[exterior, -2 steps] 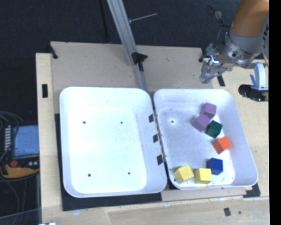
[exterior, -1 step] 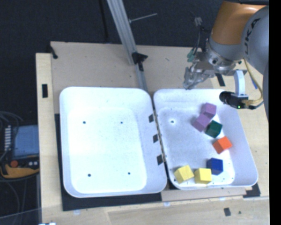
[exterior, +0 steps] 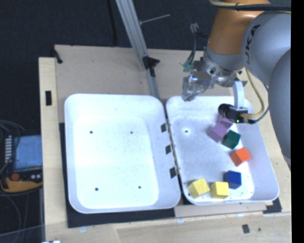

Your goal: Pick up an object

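Several small blocks lie in the right bin (exterior: pixel 192 151). A purple block (exterior: pixel 220 129) touches a dark green block (exterior: pixel 231 138) near the bin's back right. An orange block (exterior: pixel 240 156) sits just in front of them. A blue block (exterior: pixel 233 178) and two yellow blocks (exterior: pixel 198 187) (exterior: pixel 220 189) rest along the front wall. My gripper (exterior: pixel 191 91) hangs over the bin's back left corner, well apart from every block, and no block is at its tip.
The left bin (exterior: pixel 71 135) stands beside the right one, joined by dark clips (exterior: pixel 168 148). A slanted metal rail (exterior: pixel 137 39) rises behind the bins. A black cable plug (exterior: pixel 229 110) dangles from the wrist near the purple block.
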Controlling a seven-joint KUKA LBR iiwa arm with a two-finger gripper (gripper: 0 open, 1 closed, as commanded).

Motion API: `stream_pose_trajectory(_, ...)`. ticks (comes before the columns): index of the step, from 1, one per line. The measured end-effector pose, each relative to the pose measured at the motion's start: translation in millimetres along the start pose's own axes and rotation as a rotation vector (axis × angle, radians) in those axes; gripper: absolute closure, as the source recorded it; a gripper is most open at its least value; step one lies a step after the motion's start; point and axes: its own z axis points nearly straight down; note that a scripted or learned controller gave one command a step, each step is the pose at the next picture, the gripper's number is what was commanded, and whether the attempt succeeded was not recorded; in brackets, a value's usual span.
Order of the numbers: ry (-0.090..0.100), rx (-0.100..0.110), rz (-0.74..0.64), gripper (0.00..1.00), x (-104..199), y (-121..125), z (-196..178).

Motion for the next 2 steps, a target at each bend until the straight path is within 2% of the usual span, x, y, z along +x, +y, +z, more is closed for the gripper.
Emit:
stream_pose_trajectory(1,0.001,-0.001,0.000,1.00,45,-12,-5)
stream_pose_trajectory(2,0.001,0.001,-0.001,1.00,106,-21,5)
